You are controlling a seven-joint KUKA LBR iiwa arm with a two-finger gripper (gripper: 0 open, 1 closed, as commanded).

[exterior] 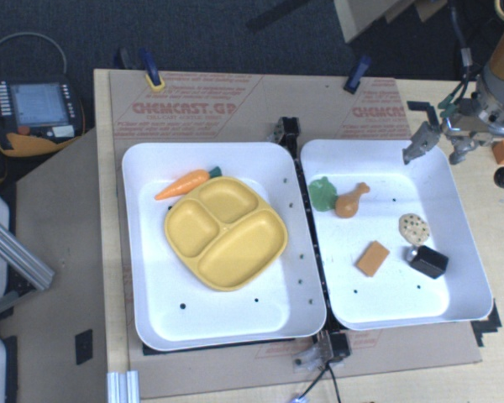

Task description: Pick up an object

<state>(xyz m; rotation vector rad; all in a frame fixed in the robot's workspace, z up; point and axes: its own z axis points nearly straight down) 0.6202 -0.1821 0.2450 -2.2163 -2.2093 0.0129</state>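
Brown board covers the tabletop [235, 99] under two white bins. Over the right bin's [454, 225] far corner, the gripper [441, 141] hangs with fingers spread, holding nothing. Drumstick [351, 201], cookie [413, 226] and black block [427, 261] crowd together, so a descent risks nudging a neighbour.

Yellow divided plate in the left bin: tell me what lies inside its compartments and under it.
The yellow divided plastic plate shows bare compartments. It rests on the left white bin; anything beneath stays covered.

You are looking at a bench [109, 225] topped with printed cardboard, carrying two white bins side by side: left bin [143, 250], right bin [462, 225].
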